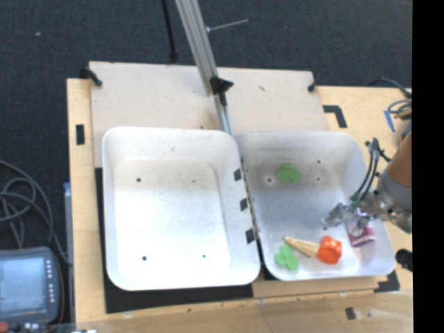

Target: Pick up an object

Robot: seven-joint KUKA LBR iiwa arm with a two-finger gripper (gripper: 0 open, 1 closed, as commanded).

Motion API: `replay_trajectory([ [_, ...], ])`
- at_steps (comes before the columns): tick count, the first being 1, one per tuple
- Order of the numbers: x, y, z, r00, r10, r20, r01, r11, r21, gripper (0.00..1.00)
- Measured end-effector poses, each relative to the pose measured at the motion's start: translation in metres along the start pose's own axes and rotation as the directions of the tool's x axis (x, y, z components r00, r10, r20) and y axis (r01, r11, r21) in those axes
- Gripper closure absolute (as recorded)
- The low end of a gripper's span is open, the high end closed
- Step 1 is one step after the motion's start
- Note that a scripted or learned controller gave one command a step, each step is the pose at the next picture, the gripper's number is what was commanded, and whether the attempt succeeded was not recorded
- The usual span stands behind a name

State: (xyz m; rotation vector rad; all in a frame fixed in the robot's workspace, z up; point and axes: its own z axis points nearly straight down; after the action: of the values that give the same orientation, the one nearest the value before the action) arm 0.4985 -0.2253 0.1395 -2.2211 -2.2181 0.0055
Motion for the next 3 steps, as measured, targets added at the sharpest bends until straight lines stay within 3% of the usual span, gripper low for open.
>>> replay_trajectory([
  [1,0.003,0.004,0.036,1.000,-0.005,-0.006,0.005,1.000,-0.009,0.00],
  [2,0.003,0.005,0.025,1.000,0.001,-0.008,-0.001,1.000,-0.013,1.00],
  [3,0.002,0.010,-0.039,1.000,-0.005,0.004,0.005,1.000,-0.013,1.00],
])
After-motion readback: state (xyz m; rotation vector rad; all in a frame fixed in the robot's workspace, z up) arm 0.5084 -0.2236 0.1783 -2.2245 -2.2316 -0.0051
